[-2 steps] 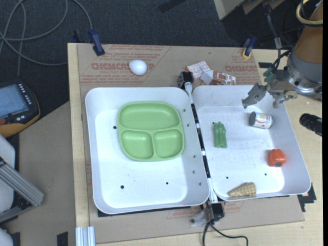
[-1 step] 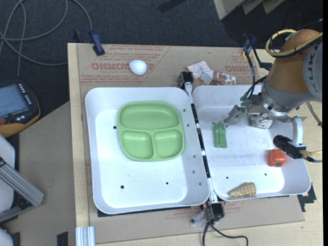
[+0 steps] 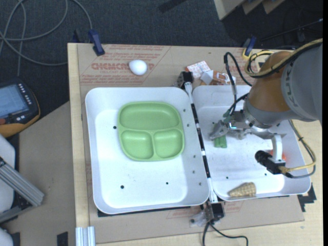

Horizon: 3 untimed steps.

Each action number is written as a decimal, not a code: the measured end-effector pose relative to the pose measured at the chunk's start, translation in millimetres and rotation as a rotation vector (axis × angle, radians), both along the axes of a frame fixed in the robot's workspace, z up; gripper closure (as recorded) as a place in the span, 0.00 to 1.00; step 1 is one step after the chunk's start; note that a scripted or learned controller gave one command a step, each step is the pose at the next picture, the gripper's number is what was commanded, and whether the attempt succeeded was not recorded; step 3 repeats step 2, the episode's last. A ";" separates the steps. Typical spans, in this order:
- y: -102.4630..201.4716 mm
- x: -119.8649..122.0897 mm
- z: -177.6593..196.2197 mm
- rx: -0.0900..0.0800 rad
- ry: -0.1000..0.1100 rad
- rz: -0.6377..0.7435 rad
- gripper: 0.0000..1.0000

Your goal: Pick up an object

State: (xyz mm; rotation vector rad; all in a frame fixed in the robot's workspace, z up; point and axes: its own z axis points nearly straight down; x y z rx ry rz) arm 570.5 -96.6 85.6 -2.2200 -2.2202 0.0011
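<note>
gripper (image 3: 221,131) down in the right bin (image 3: 241,173), just above a small green block (image 3: 221,142); cannot tell fingers' state. risk: closing off-centre and nudging the block aside, or scraping the bin floor. cone (image 3: 242,190) well apart, near the front rim

We saw a thick, rounded arm (image 3: 302,86) with a smooth grey shell and a broad orange band (image 3: 269,88) above the wrist. Below the band the wrist narrowed to a grey metal fitting. Black cables looped along its side, with yellow wires near the top. The gripper (image 3: 220,132) was small, grey and metallic, with a faint bluish glint.
</note>
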 end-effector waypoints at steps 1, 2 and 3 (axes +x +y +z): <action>-0.4 0.5 10.1 0.000 -0.002 -0.002 1.00; 51.3 42.7 99.8 -0.001 -0.004 0.002 1.00; 51.3 42.7 99.8 -0.001 -0.004 0.002 1.00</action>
